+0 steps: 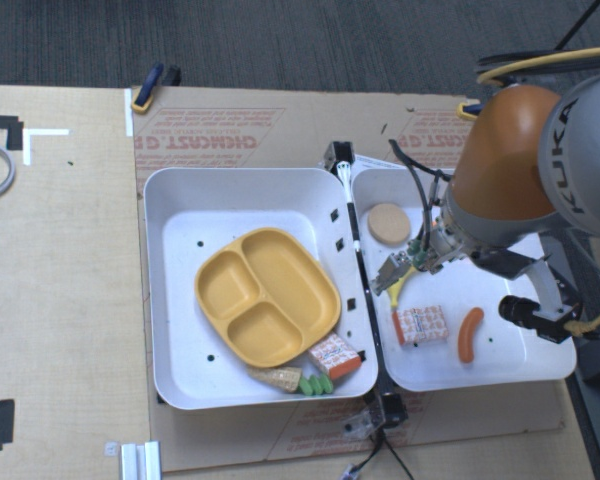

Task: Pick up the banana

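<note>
- Bench surface: cardboard sheet (220,133) under two white bins; pale board (55,268) to the left, dark carpet (280,23) beyond the far edge.
- Left bin (170,298): yellow divided plate (268,296) at centre; small food items (315,368) along the near wall.
- Right bin (510,363): round biscuit (388,224) at the far left corner, red-and-white packet (421,324) and sausage (468,335) toward the near wall.
- Banana (398,290): a yellow sliver against the dividing wall, directly beneath the gripper (408,264).
- Gripper finger state: cannot tell; the wrist hides it.
- Open room: bare floor at the right bin's centre, between the packet and the arm (515,168).
</note>
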`<state>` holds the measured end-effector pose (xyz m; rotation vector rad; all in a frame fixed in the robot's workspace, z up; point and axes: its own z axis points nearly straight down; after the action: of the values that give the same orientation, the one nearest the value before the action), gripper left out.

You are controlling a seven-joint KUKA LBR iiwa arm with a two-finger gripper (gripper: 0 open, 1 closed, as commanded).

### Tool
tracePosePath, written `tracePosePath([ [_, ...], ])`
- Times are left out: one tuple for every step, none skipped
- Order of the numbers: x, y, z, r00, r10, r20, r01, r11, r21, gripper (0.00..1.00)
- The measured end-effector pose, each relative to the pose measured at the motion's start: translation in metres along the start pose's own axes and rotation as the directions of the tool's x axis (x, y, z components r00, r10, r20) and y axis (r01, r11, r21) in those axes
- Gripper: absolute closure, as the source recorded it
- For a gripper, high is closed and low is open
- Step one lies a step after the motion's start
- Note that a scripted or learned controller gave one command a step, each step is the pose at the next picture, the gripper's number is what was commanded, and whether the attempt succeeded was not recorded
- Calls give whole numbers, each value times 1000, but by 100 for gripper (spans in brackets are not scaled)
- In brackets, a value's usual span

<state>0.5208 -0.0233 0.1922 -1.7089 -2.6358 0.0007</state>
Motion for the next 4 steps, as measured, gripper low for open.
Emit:
tracePosePath([
  [0, 0, 0, 1000, 0, 0, 0, 1000, 0, 0],
  [0, 0, 0, 1000, 0, 0, 0, 1000, 0, 0],
  [0, 0, 0, 1000, 0, 0, 0, 1000, 0, 0],
  [0, 0, 0, 1000, 0, 0, 0, 1000, 0, 0],
])
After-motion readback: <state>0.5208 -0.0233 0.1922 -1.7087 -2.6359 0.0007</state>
